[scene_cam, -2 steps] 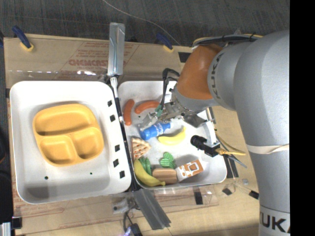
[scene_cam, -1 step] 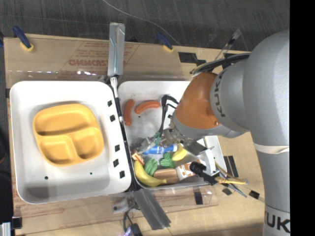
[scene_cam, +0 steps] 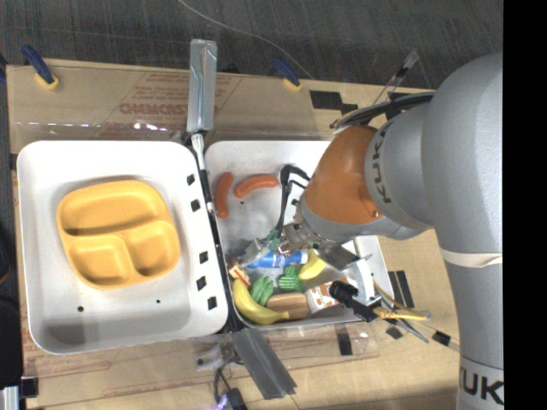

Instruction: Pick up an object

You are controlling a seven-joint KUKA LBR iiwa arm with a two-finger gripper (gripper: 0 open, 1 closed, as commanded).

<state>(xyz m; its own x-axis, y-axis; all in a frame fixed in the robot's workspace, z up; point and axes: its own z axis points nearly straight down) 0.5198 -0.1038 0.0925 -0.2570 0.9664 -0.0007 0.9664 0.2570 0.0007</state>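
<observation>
at the bottom centre of the frame we see a banana (scene_cam: 254, 307) in the right bin (scene_cam: 256, 156), amid a heap of toy food. the arm (scene_cam: 402, 178) reaches down over the heap; we cannot tell the fingers' state. further up lie two sausages (scene_cam: 255, 184). the left bin (scene_cam: 34, 229) holds a yellow tray (scene_cam: 118, 233).

Both bins (scene_cam: 38, 229) are white. The divided tray (scene_cam: 118, 231) at left is yellow-orange. Two sausages (scene_cam: 255, 184) are reddish-orange, the banana (scene_cam: 256, 307) yellow, beside a green piece (scene_cam: 261, 289). The arm (scene_cam: 444, 169) is grey with an orange band (scene_cam: 342, 182). The bench (scene_cam: 111, 92) is tan with red print.
</observation>
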